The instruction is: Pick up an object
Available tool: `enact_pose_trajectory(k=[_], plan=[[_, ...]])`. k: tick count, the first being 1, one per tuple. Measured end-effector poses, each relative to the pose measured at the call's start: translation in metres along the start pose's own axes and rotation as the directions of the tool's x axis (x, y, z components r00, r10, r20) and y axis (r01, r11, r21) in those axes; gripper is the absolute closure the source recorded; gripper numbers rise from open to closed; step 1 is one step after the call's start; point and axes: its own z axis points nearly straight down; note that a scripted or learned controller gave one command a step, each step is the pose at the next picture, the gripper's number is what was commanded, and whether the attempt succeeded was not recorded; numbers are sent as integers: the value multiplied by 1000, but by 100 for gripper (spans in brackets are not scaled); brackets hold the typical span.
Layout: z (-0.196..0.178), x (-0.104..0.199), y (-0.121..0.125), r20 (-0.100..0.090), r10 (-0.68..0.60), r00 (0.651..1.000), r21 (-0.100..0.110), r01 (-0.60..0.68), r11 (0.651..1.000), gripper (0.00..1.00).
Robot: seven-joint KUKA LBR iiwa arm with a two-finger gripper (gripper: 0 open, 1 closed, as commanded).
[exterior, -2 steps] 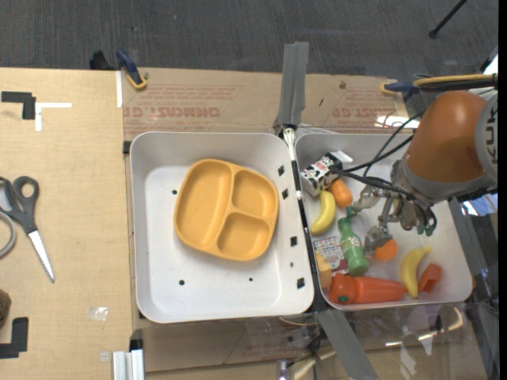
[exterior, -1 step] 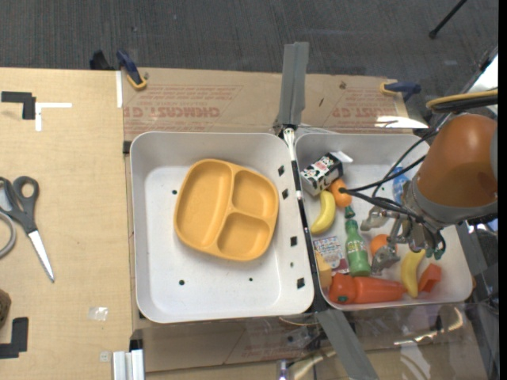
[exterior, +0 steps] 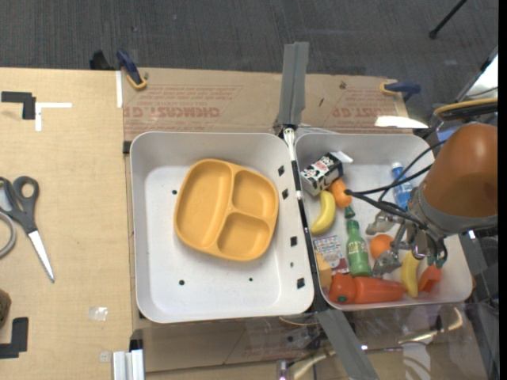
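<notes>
Two shallow white bins sit side by side on the worktop [exterior: 63, 212], which is pale wood-grain board. The left bin [exterior: 150, 236] holds one item: a yellow-orange plate [exterior: 226, 210] of smooth plastic, rounded-square, divided into three compartments. The right bin [exterior: 451, 291] holds a crowded lot: two yellow bananas, one [exterior: 323, 212] near the dividing wall and one [exterior: 409, 272] near the gripper; one green bottle [exterior: 356, 251] with a label; one long orange-red carrot [exterior: 366, 290] lying along the near wall; one black-and-white patterned box [exterior: 320, 172] at the far end; and one small orange round piece [exterior: 341, 193] just beside that box. The arm [exterior: 467, 172], with its orange band, comes in over the right bin. The gripper [exterior: 408, 248] hangs low among the objects at the near right; whether its fingers are wide or narrow cannot be told. One pair of grey-handled scissors [exterior: 30, 220] lies on the worktop, well apart from the bins.
</notes>
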Motion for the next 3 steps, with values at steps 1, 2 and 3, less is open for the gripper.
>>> enact_pose_trajectory(k=[1, 2, 3], plan=[[-8, 0, 1, -5, -4, 1000, 0, 4, 1000, 100], [5, -54, 35, -17, 271, 962, 6, -271, 962, 100], [5, -54, 35, -17, 272, 962, 6, -271, 962, 0]])
